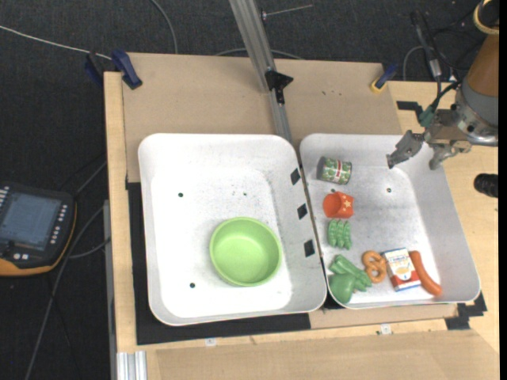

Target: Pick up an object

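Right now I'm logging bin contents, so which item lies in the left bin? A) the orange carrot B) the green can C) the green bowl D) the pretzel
C: the green bowl sits alone in the left bin, while the can, pretzel and carrot lie in the right bin.

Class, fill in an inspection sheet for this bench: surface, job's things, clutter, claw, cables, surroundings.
Surface: bench bearing left bin and right bin.
Job's things: right bin holds can, red toy, green pods, green toy, pretzel, carton, carrot.
Clutter: green bowl in left bin.
Claw: claw open over right bin's far edge, holding nothing.
Cables: cables on floor.
Surroundings: pendant at left.
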Motion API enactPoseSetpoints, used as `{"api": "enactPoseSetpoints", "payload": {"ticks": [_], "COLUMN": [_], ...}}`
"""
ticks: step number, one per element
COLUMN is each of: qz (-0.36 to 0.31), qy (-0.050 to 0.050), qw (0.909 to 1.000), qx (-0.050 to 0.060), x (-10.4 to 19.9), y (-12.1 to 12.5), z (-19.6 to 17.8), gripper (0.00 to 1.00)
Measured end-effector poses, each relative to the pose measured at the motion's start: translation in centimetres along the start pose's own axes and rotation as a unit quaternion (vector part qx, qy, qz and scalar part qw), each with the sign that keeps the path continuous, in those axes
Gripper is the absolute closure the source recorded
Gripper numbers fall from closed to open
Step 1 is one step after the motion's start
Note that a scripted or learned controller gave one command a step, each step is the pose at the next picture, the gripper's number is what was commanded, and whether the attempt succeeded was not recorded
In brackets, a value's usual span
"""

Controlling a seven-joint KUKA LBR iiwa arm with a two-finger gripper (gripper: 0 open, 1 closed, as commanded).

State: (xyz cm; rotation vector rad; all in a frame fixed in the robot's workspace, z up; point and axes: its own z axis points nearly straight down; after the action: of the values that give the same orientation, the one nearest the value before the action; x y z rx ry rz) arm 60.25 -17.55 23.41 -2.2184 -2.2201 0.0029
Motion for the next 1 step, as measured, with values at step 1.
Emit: {"api": "enactPoseSetpoints", "payload": {"ticks": [1], "qz": [0.000], "qy": [0.000], "qw": [1.0000], "qx": [0.000], "x": [-0.17], "y": [-0.36], "z": [4.24], "gripper": [0.00]}}
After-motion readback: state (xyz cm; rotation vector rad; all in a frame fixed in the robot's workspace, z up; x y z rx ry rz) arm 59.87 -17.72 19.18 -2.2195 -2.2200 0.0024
